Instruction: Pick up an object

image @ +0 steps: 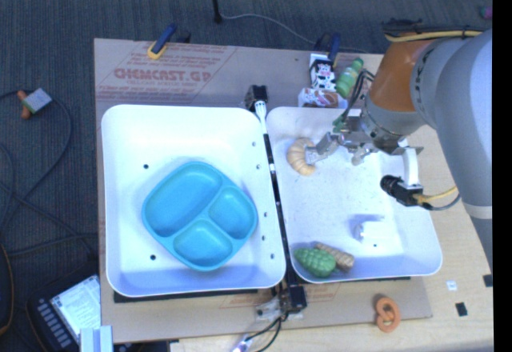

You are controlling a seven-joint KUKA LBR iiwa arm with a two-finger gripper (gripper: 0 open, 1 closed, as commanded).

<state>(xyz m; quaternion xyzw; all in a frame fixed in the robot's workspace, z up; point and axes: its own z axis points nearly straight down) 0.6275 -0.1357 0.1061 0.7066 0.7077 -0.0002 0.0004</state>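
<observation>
My gripper hangs over the upper part of the right bin, open with nothing between its fingers. One fingertip is just right of a tan croissant-shaped toy lying near the bin's left wall; I cannot tell whether they touch. A green knobbly toy and a brown oblong toy lie side by side at the bin's front edge. A small pale grey piece rests mid-bin, below the gripper.
The left bin holds a blue divided plate. The arm's grey and orange body covers the right bin's far right corner. Blue clamps hold the cardboard base; an orange ring-shaped object lies in front of the bins.
</observation>
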